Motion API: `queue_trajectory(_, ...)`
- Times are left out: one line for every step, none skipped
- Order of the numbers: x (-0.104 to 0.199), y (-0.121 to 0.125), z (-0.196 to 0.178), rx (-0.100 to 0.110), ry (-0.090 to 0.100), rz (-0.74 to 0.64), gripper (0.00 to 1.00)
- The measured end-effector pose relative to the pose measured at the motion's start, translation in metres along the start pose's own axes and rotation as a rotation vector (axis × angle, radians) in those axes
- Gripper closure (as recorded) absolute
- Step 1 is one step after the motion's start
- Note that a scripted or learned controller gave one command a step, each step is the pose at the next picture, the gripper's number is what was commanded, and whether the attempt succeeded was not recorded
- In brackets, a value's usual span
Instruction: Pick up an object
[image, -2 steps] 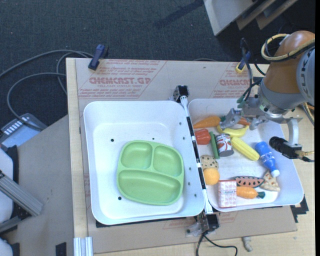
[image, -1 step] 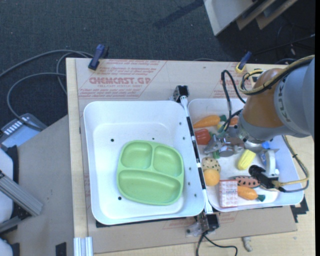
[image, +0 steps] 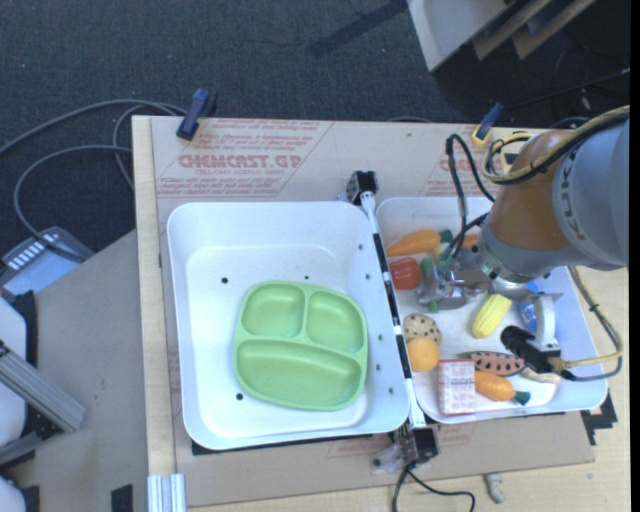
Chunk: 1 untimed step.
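Dark carpet surrounds the desk (image: 300, 160), whose brown top carries two shallow white bins side by side. At nine o'clock, the left bin (image: 200, 240) holds a green divided plate (image: 300, 345). At three o'clock, the right bin (image: 580, 300) holds a clutter of toy foods, and the arm reaches down into it. The end effector (image: 447, 287) sits low among the objects near that bin's left half; whether it is released or clenched I cannot tell (the metal parts blur into the items around them). Nothing is visibly lifted, so the pick looks not yet done: a grasp and a raise remain. Likely targets lie close by. A red piece (image: 404, 272) lies at nine o'clock from the tool, and an orange carrot (image: 415, 242) lies at eleven o'clock, its long axis running roughly nine to three. A yellow corn-like piece (image: 489, 314) at four o'clock points about one to seven.
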<state>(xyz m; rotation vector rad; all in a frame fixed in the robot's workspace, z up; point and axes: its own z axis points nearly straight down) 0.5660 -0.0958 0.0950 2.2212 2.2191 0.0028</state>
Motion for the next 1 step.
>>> queue_trajectory(0.0793, 0.0246, -0.0900, 0.001, 0.001, -0.003, 1.00)
